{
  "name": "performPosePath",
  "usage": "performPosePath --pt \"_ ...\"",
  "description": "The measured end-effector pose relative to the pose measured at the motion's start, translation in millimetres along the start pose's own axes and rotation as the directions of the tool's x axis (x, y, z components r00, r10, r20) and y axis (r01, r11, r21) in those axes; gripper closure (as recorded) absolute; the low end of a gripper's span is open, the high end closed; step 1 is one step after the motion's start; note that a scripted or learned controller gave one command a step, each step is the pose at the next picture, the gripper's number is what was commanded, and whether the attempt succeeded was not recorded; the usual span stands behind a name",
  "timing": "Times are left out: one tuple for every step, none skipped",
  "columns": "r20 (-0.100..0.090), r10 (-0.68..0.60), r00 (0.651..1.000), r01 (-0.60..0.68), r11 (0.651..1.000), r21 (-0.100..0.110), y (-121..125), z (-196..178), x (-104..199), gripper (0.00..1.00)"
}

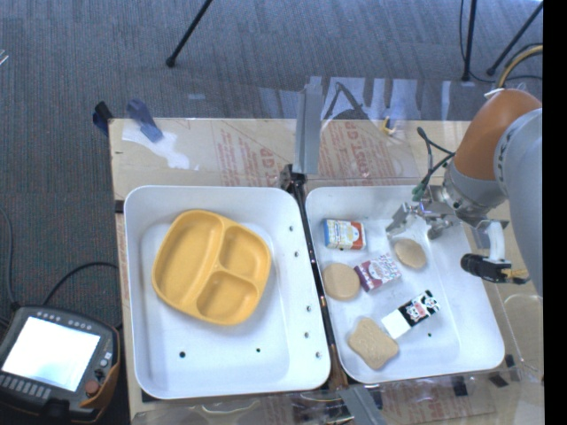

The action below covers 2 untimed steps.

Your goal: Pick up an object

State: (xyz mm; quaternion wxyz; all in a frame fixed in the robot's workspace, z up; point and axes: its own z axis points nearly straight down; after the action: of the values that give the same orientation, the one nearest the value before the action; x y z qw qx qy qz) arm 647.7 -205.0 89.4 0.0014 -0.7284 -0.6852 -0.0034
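Ribbed grey carpet surrounds the bench. At nine o'clock a smooth yellow divided tray (pixel 213 266) fills the left bin (pixel 142 361). At three o'clock, the metal gripper (pixel 409 222) hovers, grip unclear, above a round tan cookie (pixel 410 253).

The grey arm (pixel 518 162) reaches in from the right, its orange band (pixel 492 135) rounded above the wrist. The gripper (pixel 409 222) hangs low, pointing left, at the far right of the scene.
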Motion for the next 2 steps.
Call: performPosePath --pt "0.007 0.342 0.940 -0.342 0.940 0.006 -66.2 2.6 12.8 0.00" --pt "0.008 0.337 0.942 -0.337 0.942 0.009 -66.2 -6.7 13.6 1.00"
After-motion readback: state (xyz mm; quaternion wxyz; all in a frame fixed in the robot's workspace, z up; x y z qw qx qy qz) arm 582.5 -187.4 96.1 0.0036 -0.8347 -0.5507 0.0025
